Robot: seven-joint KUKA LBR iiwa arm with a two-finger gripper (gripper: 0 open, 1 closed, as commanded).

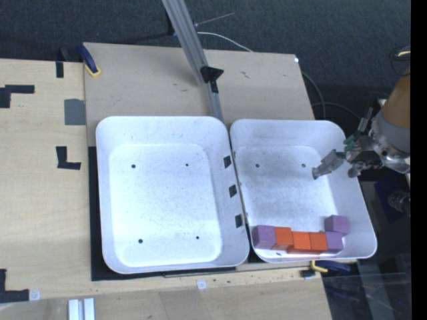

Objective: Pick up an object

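A: What do you see in the right bin?
B: Your gripper hangs at its right edge; I cannot tell its spread. Purple and orange blocks line the near edge.

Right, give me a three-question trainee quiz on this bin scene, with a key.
1. True or false: the blocks lie in the left bin.
2. Which two colours are the blocks?
A) purple and orange
B) green and yellow
C) red and blue
3. Fill in: the pincer hangs over the ____ bin, apart from the blocks.

Key: 1 false; 2 A; 3 right.
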